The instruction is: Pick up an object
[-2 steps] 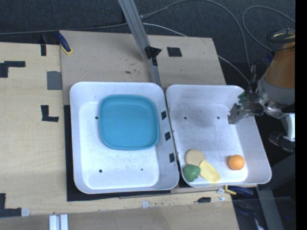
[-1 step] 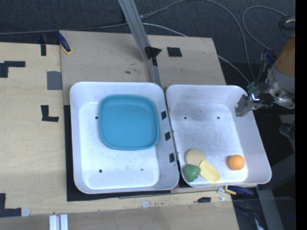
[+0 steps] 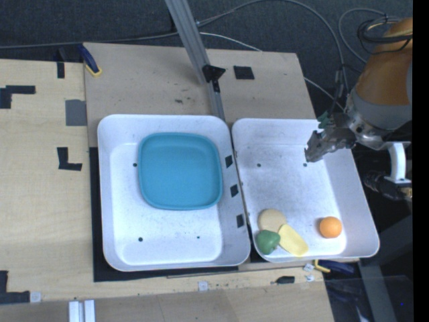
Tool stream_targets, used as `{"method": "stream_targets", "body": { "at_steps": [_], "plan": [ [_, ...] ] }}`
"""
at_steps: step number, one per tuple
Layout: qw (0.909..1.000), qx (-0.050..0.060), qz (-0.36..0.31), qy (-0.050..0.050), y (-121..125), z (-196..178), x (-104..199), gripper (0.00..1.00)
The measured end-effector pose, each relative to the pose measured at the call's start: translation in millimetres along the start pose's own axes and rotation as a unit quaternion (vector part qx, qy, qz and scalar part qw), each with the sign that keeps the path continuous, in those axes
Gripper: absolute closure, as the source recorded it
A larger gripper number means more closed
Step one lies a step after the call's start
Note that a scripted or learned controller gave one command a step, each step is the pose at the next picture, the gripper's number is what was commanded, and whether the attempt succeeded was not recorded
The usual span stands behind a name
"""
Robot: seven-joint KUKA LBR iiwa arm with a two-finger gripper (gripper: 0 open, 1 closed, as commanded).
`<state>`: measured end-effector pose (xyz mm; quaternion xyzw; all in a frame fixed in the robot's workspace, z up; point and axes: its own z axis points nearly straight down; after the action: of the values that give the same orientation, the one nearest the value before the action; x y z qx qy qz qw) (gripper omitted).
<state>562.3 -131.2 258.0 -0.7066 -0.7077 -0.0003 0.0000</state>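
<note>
- Pincer (image 3: 315, 151) — over the right white bin's (image 3: 348, 180) far edge; its opening cannot be told, nothing visibly held.
- Small orange ball (image 3: 330, 227) — near corner; approach step, descent toward it next.

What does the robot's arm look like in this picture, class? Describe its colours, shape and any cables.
The arm is rounded and bulky, with an orange band above a grey wrist section. It ends in a small dark gripper with a bit of teal at its base. Thin dark cables loop behind the arm.
</note>
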Motion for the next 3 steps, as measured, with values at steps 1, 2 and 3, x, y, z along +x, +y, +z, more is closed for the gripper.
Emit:
{"method": "stream_targets", "body": {
  "at_steps": [1,2,3],
  "plan": [
    [1.0,0.0,0.0,0.0,1.9,-4.9,49.0,1.0],
    [1.0,0.001,0.0,0.0,1.4,10.0,103.8,1.0],
    [1.0,0.001,0.0,0.0,9.3,9.5,146.8,1.0]
  ]
}}
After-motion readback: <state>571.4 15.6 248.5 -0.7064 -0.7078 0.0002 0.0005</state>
